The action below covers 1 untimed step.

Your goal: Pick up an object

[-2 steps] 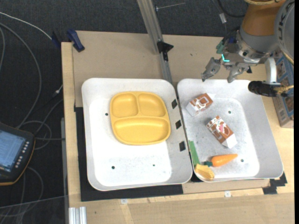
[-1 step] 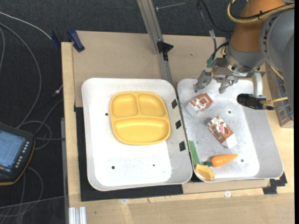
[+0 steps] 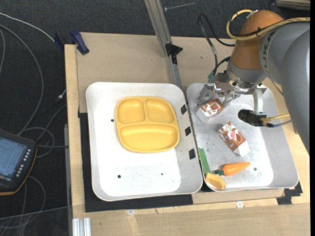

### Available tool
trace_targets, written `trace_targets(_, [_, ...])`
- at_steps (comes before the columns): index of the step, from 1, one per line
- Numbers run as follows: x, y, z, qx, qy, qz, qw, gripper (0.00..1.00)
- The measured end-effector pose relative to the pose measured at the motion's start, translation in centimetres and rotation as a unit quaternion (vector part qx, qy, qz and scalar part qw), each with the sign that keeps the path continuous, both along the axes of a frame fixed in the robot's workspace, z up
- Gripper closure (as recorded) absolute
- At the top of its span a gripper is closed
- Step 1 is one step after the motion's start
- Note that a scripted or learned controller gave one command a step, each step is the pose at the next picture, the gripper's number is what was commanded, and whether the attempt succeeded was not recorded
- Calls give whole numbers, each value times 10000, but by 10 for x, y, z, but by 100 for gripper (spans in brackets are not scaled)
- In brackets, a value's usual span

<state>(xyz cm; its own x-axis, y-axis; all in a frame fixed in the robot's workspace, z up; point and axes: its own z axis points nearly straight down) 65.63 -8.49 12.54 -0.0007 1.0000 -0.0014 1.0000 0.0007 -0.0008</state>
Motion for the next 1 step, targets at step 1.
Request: trace_targets(1, [6, -2, -9, -15, -111, -3, 9999, 0])
